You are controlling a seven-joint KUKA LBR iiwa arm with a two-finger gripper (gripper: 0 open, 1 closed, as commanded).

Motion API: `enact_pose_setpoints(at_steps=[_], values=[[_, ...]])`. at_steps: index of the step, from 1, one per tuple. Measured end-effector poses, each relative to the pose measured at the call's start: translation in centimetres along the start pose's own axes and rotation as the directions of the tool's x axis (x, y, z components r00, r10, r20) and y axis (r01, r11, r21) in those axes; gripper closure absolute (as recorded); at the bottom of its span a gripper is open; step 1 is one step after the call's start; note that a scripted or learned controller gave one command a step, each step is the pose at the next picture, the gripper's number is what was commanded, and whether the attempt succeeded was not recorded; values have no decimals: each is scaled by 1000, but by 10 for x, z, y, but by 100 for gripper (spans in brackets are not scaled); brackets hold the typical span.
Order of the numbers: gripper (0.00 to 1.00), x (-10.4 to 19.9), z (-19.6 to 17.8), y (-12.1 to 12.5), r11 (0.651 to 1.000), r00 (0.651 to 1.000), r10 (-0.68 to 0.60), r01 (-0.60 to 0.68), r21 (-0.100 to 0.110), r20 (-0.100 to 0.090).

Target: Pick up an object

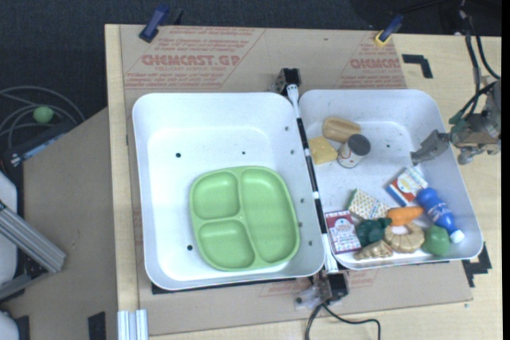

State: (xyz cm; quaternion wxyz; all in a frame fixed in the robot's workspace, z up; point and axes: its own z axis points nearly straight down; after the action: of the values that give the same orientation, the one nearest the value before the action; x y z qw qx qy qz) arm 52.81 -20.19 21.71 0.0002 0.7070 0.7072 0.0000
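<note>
The right bin [382,103] holds a jumble of small items. A tan bread-like roll [341,127], a yellow wedge [321,150] and a small can [353,147] lie at its back left. Along the front lie a checked cracker packet [366,205], a red and white card [343,231], an orange carrot [405,213], a blue bottle [437,207], a red, white and blue packet [408,185] and a green piece [437,241]. My gripper [446,147] hovers over the bin's right rim, open, with nothing between its fingers. It is apart from every item.
The left bin [159,139] carries a green divided plate [241,217]. A black clamp [288,80] joins the two bins at the back. Cables [478,68] hang near the arm at the right. Blue and yellow clips hold the cardboard base at the back.
</note>
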Motion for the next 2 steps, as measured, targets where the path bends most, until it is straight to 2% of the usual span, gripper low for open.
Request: enact_pose_setpoints(at_steps=[1, 2], values=[[0, 10, 78, 1, 1000, 1000, 0, 0, 3, -1], [0, 40, 126, -10, 1000, 1000, 1, -1, -12, 6]])
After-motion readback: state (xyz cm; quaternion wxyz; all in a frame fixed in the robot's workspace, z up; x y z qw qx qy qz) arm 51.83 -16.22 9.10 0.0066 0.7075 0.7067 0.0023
